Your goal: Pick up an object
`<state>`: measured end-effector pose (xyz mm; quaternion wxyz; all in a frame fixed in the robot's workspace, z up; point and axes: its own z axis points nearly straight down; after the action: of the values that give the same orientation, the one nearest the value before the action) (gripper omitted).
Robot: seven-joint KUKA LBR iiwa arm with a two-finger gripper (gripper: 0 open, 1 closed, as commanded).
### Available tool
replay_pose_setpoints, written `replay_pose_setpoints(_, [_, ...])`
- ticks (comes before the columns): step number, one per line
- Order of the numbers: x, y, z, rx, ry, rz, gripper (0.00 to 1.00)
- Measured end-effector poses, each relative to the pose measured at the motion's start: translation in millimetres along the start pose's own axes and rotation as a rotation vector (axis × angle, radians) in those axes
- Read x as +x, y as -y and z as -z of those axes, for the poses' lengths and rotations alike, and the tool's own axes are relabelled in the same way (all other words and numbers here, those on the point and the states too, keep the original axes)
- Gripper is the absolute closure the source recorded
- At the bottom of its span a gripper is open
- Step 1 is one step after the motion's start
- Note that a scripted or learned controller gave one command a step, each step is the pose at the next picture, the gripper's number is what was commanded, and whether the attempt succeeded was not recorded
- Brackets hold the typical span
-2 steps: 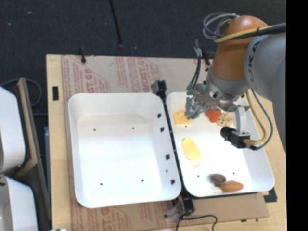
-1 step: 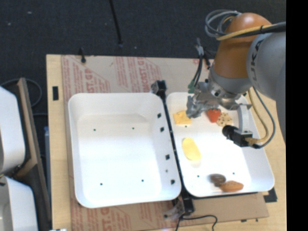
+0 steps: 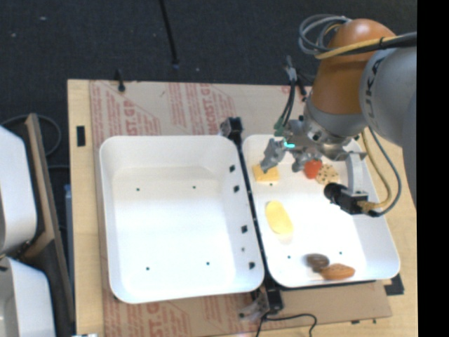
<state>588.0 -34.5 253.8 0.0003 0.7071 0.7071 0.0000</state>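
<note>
**Camera view: gripper low over the right bin's far-left corner**

Camera view entry. The arm [image 3: 351,69] reaches in from the right, and the gripper [image 3: 280,156] hangs low over the far-left part of the right bin [image 3: 382,248]. Beneath its tip lies a small yellow wedge [image 3: 266,175], close to the divider between the bins. Whether the claw is released or clenched I cannot tell (the wrist body and cabling crowd that spot).

Other contents of the right bin: a yellow oval piece [image 3: 279,218] near the middle, long axis running roughly from the far side toward the near side; a red piece [image 3: 311,168] and a pale speckled block [image 3: 325,175] under the wrist, touching or just beside each other; a dark brownish lump [image 3: 317,261] and an orange elongated piece [image 3: 337,272] by the near wall, the latter lying across the frame. The left bin [image 3: 126,188] sits alongside.

Judgement: the wedge is the likely target, given the gripper's position above it. Its nearness to the wall probably explains the slanted approach, since a finger needs room on the divider side. Nothing looks lifted yet.
</note>
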Motion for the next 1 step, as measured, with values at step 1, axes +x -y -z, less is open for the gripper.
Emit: replay_pose_setpoints(1, [-72.9, -56.1, 9.9, -0.001, 0.001, -0.005, 0.00])
